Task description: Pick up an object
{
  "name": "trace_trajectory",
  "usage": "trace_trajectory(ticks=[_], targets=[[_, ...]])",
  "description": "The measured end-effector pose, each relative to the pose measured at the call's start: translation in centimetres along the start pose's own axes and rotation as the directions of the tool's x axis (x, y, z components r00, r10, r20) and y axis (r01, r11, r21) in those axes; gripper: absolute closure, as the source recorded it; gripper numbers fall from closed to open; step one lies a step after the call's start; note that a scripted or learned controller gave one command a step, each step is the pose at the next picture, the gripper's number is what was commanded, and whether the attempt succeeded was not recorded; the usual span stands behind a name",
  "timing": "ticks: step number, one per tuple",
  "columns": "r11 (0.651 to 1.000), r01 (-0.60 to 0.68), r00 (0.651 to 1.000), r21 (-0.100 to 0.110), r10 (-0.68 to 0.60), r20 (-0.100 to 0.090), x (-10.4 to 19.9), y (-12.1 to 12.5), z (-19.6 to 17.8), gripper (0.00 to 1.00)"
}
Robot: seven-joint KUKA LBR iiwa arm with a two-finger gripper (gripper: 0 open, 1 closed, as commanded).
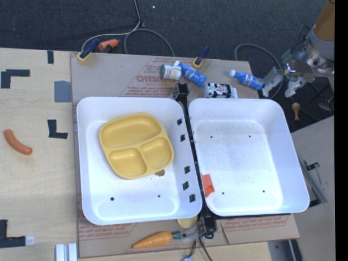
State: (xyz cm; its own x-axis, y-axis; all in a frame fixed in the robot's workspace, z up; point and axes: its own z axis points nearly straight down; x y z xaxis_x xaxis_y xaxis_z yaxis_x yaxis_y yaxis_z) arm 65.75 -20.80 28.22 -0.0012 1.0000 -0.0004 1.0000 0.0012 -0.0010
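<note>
Plate in the left bin, claw off past the right bin's far corner

Bins sit side by side on the bench (136, 83). The left bin (89, 145) holds a yellow divided plate (136, 144), lying flat toward the bin's far half, turned at a slight angle, its three compartments bare. A small dark-yellow bit (159, 173) peeks out just under the plate's near edge. The right bin (272, 145) has only its white floor with a few dark specks.

Around the bins, on the bench: a blue bottle (194, 74) beside a small white bottle (171, 70) behind the left bin, a black-and-white patterned item (220, 91) at the right bin's far rim, and another blue bottle (247, 80) near its far right corner. A toy carrot (153, 240) lies on the bench's near edge. Far left, an orange sausage (18, 142) rests on the pale wood.

The claw (285, 80) hangs beyond the right bin's far right corner, well apart from the plate; its two fingers stand spread with nothing between them.
</note>
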Motion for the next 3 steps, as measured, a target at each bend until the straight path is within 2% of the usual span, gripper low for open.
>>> trace_trajectory(ticks=[1,2,3], targets=[[1.000,0.000,1.000,0.016,0.000,-0.006,4.4,-5.3,15.2,0.00],[1.000,0.003,1.000,-0.004,-0.003,0.004,10.4,-5.7,19.8,0.00],[1.000,0.002,1.000,-0.005,-0.002,0.000,11.4,-0.3,18.0,0.00]])
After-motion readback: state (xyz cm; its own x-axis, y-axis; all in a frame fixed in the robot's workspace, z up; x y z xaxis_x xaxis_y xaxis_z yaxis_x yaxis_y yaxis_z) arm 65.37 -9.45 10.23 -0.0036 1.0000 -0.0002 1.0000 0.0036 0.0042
